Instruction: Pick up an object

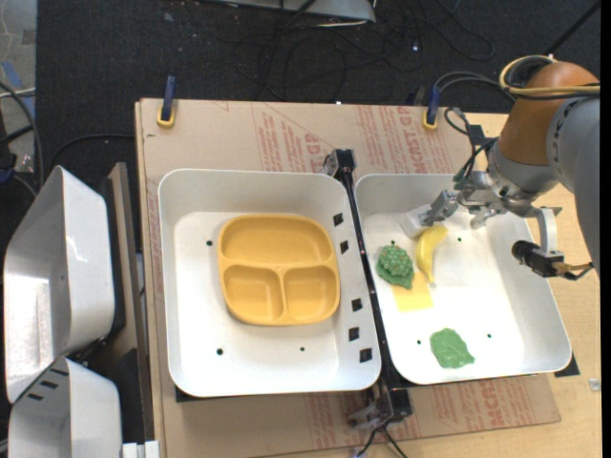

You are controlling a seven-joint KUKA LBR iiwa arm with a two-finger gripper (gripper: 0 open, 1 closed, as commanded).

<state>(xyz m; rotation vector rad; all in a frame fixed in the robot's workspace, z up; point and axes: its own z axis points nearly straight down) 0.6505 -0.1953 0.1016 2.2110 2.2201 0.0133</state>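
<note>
The gripper was down in the right bin, right at the top end of the banana. Honestly couldn't tell how its business end was set from this angle. Banana lay beside a green broccoli piece, with a flat yellow square just below and a green leafy thing nearer the front. The left bin had a yellow divided plate.

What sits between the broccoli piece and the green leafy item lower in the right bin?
In the camera view, a flat yellow square lies between the broccoli piece and the green leafy item, nearer the broccoli.
</note>
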